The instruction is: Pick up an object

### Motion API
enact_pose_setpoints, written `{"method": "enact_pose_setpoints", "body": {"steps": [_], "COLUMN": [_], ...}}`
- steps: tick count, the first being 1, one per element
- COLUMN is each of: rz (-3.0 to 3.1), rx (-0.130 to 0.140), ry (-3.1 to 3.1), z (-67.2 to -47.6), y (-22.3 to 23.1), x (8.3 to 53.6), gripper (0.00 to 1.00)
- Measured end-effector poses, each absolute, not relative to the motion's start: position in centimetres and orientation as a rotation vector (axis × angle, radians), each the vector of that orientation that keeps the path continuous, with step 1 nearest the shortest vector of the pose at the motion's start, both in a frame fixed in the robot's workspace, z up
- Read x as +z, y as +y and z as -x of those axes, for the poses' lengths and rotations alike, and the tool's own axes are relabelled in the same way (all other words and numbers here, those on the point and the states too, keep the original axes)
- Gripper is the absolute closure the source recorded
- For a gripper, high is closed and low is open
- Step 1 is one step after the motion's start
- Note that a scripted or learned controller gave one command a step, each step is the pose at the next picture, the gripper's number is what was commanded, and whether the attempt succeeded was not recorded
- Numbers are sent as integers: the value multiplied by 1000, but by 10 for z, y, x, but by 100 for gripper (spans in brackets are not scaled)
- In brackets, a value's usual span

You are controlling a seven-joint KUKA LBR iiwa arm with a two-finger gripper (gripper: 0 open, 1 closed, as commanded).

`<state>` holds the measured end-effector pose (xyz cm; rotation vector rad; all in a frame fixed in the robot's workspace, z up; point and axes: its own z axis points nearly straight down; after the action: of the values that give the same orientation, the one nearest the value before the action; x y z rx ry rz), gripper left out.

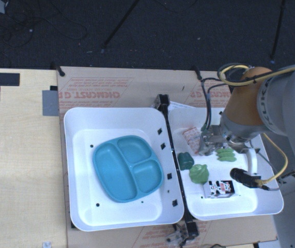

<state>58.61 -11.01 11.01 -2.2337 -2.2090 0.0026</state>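
Observation:
My gripper reaches down into the right bin, near its upper middle. A pale pinkish wrapper lies just left of it, touching or nearly so. Below and left sit a dark green lump and a lighter green object. Another light green piece lies just right of the gripper. A black and white card rests near the bin's front. The wrist hides the fingers, and nothing visibly sits between them.
The left bin holds a blue divided plate. A black ridge with clips separates the two bins. Cardboard lies under both bins, with the wooden bench to the left.

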Motion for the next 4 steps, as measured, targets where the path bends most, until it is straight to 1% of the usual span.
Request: {"method": "enact_pose_setpoints", "body": {"steps": [1, 2, 3, 4], "rz": [2228, 2232, 2229, 2214], "rx": [0, -2, 2, 1], "ry": [-2215, -2214, -2212, -2223], "z": [-583, -587, -586, -570], "y": [-107, -118, -119, -63], "x": [153, 209, 211, 222], "gripper": [100, 100, 100, 100]}}
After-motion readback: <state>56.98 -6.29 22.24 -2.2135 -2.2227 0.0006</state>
